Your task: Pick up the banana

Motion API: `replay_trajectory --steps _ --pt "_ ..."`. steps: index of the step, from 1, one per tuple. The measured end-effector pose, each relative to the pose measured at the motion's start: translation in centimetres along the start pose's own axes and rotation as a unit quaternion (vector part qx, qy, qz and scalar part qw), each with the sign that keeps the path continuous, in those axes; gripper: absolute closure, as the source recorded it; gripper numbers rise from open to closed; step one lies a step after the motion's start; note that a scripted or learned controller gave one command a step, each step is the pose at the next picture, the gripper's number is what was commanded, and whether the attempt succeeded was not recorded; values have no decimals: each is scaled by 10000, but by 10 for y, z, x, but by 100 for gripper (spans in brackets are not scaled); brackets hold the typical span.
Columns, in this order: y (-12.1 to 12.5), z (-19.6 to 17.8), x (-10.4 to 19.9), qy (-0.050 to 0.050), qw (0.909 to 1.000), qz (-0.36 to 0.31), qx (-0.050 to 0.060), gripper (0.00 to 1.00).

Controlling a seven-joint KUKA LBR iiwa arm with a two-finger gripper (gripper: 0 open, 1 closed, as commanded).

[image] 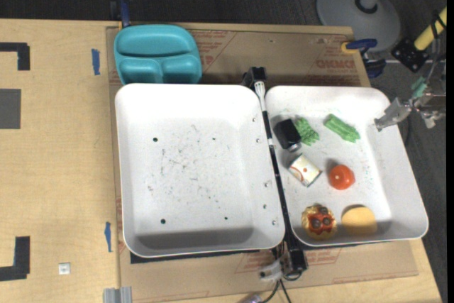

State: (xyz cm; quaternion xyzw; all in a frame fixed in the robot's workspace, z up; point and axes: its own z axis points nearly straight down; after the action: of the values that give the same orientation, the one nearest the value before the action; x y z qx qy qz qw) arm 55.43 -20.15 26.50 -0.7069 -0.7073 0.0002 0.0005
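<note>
A rounded yellow-orange piece (pixel 360 218) lies near the front right corner of the right bin (pixel 408 181); it is the only yellow item, and I cannot tell whether it is the banana. My gripper (pixel 389 118) hangs over the far right rim of that bin, well behind the yellow piece and apart from every item. Nothing shows in its grasp.
The right bin also holds a black block (pixel 286 133), two green pieces (pixel 307 131) (pixel 341 128), a white and red box (pixel 305 170), a red tomato (pixel 342 177) and a patterned ball (pixel 318 221). A teal tray (pixel 157 53) sits behind the left bin (pixel 135 152).
</note>
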Motion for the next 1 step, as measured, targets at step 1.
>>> replay_trajectory --steps 1 --pt "0 180 20 -2 9988 -493 -6 0"
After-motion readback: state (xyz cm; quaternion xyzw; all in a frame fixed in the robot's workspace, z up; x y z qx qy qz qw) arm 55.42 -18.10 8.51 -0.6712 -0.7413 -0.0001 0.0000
